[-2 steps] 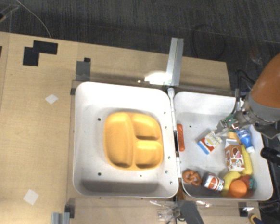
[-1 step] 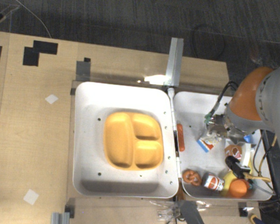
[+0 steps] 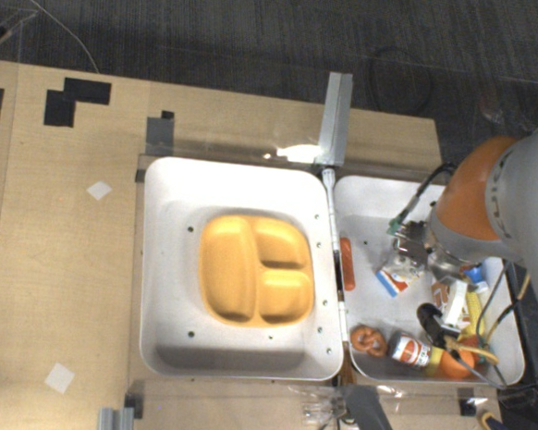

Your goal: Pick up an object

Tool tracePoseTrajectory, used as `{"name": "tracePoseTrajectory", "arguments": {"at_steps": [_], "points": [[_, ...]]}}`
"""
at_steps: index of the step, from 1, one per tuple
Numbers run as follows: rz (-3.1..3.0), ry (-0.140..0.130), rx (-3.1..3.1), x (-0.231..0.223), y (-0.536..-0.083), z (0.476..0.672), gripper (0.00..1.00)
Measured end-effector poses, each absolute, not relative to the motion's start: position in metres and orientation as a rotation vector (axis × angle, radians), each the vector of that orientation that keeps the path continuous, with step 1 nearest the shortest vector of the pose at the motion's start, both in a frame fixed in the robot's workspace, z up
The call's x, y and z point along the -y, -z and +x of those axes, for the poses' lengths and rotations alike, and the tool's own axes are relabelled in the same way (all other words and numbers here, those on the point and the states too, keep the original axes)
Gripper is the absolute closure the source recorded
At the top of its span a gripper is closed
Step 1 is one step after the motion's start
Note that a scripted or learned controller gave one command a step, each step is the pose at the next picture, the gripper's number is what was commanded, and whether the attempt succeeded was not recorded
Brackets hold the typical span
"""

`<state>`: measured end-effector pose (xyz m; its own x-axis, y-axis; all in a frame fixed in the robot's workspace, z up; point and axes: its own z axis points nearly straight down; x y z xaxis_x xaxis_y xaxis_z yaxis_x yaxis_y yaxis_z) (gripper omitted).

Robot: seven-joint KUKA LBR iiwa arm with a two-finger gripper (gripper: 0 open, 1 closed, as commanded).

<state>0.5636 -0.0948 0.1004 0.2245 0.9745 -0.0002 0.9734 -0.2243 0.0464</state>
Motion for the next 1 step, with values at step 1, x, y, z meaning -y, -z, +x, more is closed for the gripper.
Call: {"name": "tracePoseTrajectory", "arguments": {"at_steps": [1], "points": [[2.737, -0.054, -1.496, 0.1211, -0.0997, 0.5469, 1.00]]}}
